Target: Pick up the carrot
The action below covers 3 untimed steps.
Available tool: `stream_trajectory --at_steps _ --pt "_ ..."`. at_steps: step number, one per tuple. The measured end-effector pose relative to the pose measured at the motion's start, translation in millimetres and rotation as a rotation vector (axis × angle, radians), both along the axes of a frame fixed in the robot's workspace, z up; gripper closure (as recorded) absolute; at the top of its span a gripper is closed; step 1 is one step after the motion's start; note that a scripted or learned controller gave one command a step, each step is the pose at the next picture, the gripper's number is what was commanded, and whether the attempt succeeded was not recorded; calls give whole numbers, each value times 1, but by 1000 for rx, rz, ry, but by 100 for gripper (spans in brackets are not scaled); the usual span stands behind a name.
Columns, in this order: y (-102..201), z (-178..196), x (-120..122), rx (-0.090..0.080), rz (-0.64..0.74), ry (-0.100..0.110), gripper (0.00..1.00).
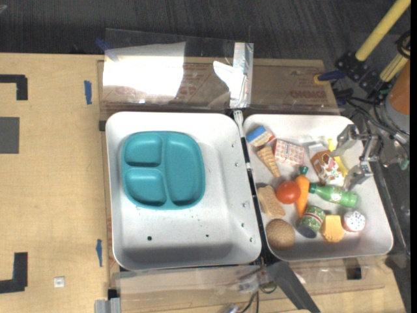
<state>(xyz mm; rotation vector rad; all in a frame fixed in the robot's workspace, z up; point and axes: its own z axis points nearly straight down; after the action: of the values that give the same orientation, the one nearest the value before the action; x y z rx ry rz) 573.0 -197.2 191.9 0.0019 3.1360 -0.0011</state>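
Nothing's picked up yet: the carrot lies among toys in the right bin, lower right of frame, beside a tomato. The gripper hangs open and empty, near the bin's right edge.

**Count of items on my bench**

I see two white bins: the left bin and the right bin. I count one teal divided plate, one carrot, one tomato, one green bottle, one ice cream cone, one brown round item, one small can, and one yellow-orange block. The remaining small packages I cannot count reliably.
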Motion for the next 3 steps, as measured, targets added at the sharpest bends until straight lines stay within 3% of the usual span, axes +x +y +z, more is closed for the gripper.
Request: stream_trajectory --at_steps 1,2,3 --pt "51 -80 30 -3 -129 -21 0" --pt "94 -99 -5 1 -152 -16 0" --pt "95 -89 -3 0 -151 -20 100"
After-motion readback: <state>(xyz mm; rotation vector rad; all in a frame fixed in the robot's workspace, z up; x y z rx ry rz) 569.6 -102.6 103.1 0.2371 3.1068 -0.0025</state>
